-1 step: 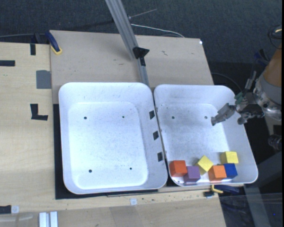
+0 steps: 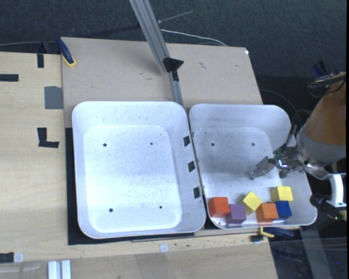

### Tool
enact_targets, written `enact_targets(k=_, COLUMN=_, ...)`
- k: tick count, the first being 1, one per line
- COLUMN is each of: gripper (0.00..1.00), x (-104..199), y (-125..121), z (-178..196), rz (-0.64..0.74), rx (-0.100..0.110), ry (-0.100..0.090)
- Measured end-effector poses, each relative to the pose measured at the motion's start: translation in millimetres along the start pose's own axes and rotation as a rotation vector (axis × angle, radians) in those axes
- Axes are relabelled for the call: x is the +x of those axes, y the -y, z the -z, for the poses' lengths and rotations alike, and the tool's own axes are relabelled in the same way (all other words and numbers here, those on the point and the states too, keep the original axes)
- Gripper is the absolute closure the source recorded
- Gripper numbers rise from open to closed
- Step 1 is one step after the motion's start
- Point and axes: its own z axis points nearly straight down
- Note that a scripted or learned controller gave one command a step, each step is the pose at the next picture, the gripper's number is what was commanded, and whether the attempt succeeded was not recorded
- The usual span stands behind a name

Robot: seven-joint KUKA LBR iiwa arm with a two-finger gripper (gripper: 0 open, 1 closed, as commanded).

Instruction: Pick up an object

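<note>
Several small blocks lie along the front of the right bin [image 2: 238, 121]: an orange block [image 2: 219, 206], a purple block [image 2: 237, 213], a yellow block [image 2: 252, 201], a second orange block [image 2: 267, 212], a blue block [image 2: 283, 209] and another yellow block [image 2: 284, 193]. My gripper [image 2: 262, 170] hangs over the right side of that bin, just above and behind the blocks. Its grey fingers [image 2: 258, 171] point left, and nothing shows between them.
The left bin [image 2: 128, 167] sits beside the right one on the brown bench. A slanted metal rod [image 2: 153, 28] runs from the top of the view down to the gap between the bins. The orange-banded arm [image 2: 328, 124] fills the right side.
</note>
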Motion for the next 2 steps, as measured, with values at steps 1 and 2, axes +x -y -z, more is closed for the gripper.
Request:
enact_targets(k=1, gripper=0.00, x=-10.0, y=-69.1, z=-50.7, rz=0.005, rx=-0.010, ry=0.002)
enact_targets(k=2, gripper=1.00, x=-9.3, y=-66.9, z=-38.1, rz=0.004, rx=-0.007, ry=0.001)
